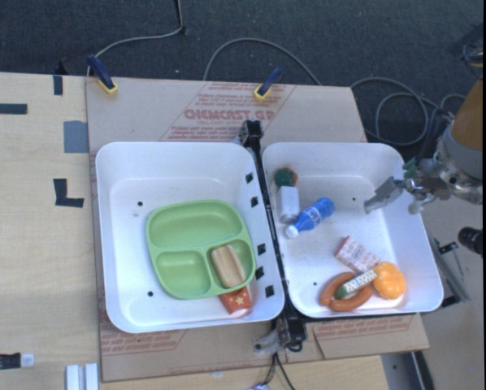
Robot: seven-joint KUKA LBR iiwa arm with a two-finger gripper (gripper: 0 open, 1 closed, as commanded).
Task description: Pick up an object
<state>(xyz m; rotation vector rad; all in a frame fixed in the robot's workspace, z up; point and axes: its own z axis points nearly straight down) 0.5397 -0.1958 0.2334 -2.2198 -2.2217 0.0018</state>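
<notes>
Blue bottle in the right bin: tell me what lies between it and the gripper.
Nothing visible does. The gripper hangs over the right bin's right side, and bare white floor separates it from the blue bottle.

Red lettering is printed on the brown cardboard sheet under the two bins, its largest line seeming to read "CHEMCAST GP", while the smaller lines around it and the print on the small packet are too blurred to read.
</notes>
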